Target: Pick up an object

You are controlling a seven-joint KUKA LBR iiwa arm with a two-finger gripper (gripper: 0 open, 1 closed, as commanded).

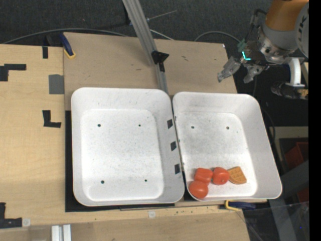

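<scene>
robot lab | plywood bench [125, 54] | taped markers | cables

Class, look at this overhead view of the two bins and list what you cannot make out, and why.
- The arm: cut off by the camera view's top and right edges.
- The three red items in the right bin: too small and blurred to identify; they crowd together.
- The orange piece beside them: too small to name.
- The clip at the bench's far left: small, details unreadable.

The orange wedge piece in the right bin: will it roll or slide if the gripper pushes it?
The orange wedge piece looks flat-sided, so it would probably slide, not roll. It touches a red round piece, which may shift too. It probably weighs little, being small.
</scene>
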